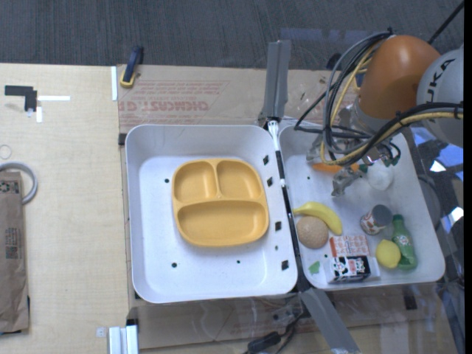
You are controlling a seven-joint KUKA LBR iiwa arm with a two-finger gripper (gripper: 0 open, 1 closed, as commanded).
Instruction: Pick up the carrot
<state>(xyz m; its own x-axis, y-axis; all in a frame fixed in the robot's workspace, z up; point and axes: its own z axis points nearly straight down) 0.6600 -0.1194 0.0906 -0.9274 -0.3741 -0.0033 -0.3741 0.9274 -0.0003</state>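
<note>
A table carried 2 shallow white bins side by side; the left bin [147, 271] held a yellow divided plate [220, 201] and nothing to grasp; the right bin [431, 231] held the food items. The grey arm with its orange band [394, 76] reached in from the right and hung over the far end of the right bin, trailing black and yellow cables. The gripper [345, 177] pointed down just under the wrist, and whether it was released or clenched could not be told, because cables and the wrist covered it. The carrot [328, 166] lay at the far end of the right bin, seen as an orange sliver just left of and right beside the gripper, possibly touching it; its long axis ran roughly left to right across the bin, and part of it was hidden beneath the tool. The carrot was not visibly gripped. Nearer the camera, well apart from the carrot, lay a banana [321, 214], a round tan item [312, 232], a lemon [388, 254], a green bottle [403, 240] and a small carton [348, 265]; none crowded the carrot, so the coming move probably turned on lining the gripper across that left-to-right axis.
</note>
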